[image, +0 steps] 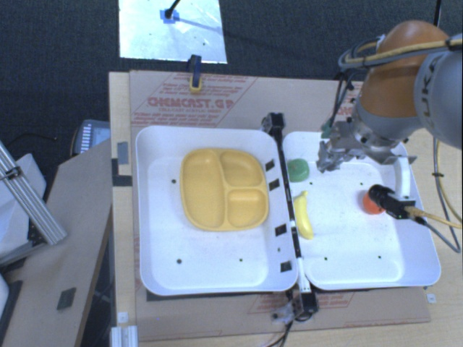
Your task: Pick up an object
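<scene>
Green round object (297, 169) lies at the upper left of the right bin (362, 266), a banana (303, 215) just below it. The gripper (327, 159) hangs just right of it; whether it is open or closed cannot be told.

Yellow tray (223, 189) in left bin (155, 215) — banana (303, 216), green object (297, 169) in right bin (362, 266).

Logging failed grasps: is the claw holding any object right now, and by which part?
It cannot be told: the claw is over the right white bin, beside the round green object, with nothing visibly between its tips.
</scene>
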Controlling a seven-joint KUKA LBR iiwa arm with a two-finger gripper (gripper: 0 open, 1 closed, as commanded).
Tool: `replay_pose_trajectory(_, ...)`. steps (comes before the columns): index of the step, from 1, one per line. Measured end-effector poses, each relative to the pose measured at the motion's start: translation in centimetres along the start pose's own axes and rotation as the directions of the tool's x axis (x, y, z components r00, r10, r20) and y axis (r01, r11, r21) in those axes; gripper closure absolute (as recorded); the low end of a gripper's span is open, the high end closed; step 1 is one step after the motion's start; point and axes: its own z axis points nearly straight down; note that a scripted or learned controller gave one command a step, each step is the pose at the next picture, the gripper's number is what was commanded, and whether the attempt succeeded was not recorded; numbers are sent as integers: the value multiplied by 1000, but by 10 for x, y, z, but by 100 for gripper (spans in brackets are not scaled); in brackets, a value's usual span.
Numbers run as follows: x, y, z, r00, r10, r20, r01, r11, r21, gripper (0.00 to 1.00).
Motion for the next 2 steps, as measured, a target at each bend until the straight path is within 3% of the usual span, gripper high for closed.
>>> replay_pose_trajectory(2,109,-41,18,1000,-1,-1,1,1000,2,100)
